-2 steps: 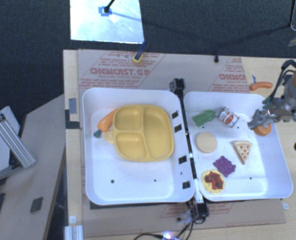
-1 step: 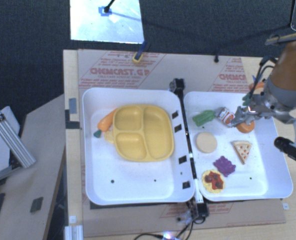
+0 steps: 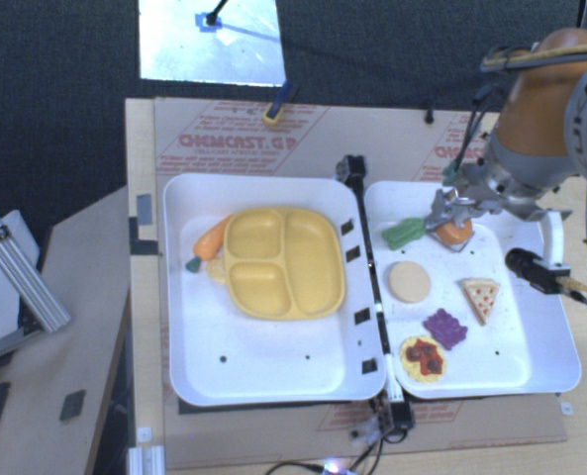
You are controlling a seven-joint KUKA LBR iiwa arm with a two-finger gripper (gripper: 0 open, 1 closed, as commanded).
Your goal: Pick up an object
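Claw [image 3: 449, 218] low in the right bin [image 3: 545, 364], touching an orange piece [image 3: 456, 233]; opening impossible to tell.

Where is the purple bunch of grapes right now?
The purple grapes lie in the right bin, between the round cookie and the small pizza, left of the pizza slice.

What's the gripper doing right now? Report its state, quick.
Gripper: low in the right bin, over an orange object beside the green piece. Open or closed: cannot be told.
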